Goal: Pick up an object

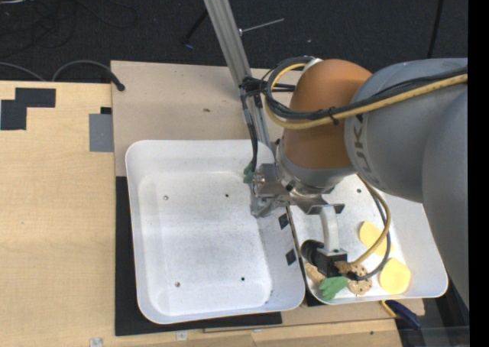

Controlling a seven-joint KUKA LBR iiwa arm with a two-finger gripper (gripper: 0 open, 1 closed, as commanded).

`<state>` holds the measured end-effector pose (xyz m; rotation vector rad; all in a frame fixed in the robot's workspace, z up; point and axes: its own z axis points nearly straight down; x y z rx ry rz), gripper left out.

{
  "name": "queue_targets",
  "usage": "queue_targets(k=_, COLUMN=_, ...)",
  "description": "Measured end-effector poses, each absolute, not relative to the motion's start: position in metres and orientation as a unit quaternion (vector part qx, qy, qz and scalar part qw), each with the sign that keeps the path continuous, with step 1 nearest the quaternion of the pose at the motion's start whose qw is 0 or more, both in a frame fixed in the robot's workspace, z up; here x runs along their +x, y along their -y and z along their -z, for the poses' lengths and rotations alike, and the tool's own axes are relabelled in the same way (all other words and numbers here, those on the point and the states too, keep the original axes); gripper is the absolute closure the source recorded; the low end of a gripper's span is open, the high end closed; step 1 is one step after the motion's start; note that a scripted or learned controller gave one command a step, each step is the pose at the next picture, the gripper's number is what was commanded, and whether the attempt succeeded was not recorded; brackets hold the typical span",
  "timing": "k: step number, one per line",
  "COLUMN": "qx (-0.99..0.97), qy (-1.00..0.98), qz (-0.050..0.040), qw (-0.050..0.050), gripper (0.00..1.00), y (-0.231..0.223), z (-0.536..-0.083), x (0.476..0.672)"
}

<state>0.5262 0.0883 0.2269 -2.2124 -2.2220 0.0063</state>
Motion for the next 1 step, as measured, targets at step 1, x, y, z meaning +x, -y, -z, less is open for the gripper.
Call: queue_targets(k=1, qx=-0.708, qy=0.706, qz=-0.0018, qw=0.002, gripper=0.00, y=-0.0855, z=-0.2274, x=0.5269)
